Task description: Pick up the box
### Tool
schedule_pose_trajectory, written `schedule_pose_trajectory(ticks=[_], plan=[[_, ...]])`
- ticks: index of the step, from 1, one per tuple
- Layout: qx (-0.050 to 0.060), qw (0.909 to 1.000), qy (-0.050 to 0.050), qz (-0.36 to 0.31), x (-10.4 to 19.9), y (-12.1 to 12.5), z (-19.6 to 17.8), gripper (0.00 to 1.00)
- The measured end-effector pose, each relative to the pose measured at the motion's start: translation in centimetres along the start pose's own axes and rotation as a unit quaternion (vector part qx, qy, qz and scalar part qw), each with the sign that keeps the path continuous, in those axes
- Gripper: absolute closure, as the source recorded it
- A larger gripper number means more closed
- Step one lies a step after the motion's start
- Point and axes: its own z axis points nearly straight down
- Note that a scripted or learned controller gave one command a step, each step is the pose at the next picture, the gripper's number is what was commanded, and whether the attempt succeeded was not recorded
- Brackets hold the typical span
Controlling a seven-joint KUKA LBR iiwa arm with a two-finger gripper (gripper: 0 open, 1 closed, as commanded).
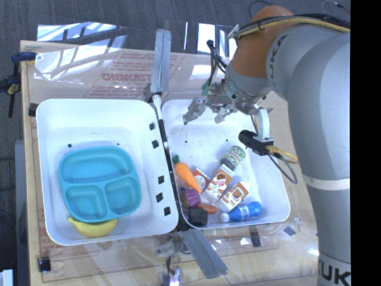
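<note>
The box (225, 189), a small white and brown carton with printed pictures, lies tilted in the front half of the right bin (274, 177), among other items. My gripper (206, 113) hangs over the back of the right bin, well behind the box. Its two fingers (191, 112) are spread apart with nothing between them.
Beside the box lie a carrot (186, 175), a green-capped bottle (233, 157), a blue bottle (244, 211), a purple item and a dark block (197, 217). The left bin (53, 124) holds a blue divided tray (99, 182) and a banana (92, 226). The arm covers the right side.
</note>
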Motion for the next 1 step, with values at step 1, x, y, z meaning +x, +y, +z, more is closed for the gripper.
schedule_pose_trajectory(ticks=[1], plan=[[-0.008,0.9992,-0.001,-0.040,-2.09,-7.35,9.82,0.00]])
